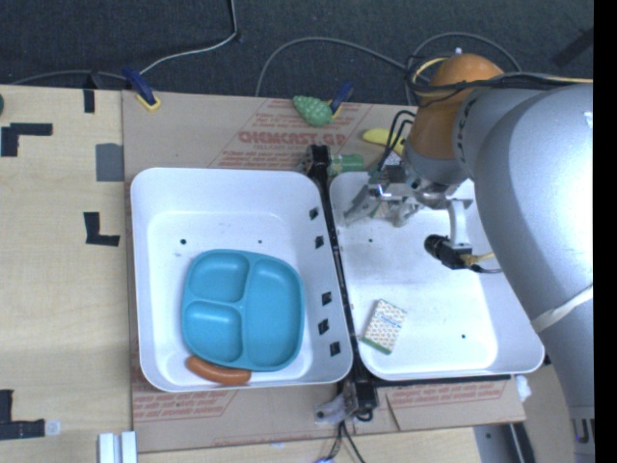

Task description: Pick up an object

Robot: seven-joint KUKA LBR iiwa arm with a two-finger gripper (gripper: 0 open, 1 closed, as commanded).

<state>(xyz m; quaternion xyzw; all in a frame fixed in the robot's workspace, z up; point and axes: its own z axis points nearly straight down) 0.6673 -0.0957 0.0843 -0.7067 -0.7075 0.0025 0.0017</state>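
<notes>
My gripper (379, 206) hangs low over the far left corner of the right bin (482, 355), just below the orange wrist band. Its fingers stand open, with nothing between them. A small flat packet with a green-and-white pattern (384, 326) lies on the right bin's floor near the front left, well apart from the gripper. In the left bin (154, 210) a blue divided plate (243, 309) lies flat. An orange sausage-shaped toy (219, 370) rests against the plate's front edge.
The black divider (333, 258) runs between the two bins, close to the gripper's left. A green object (312, 110) and a yellow one (378, 137) lie on the cardboard behind the bins. The grey arm covers the right bin's far right side.
</notes>
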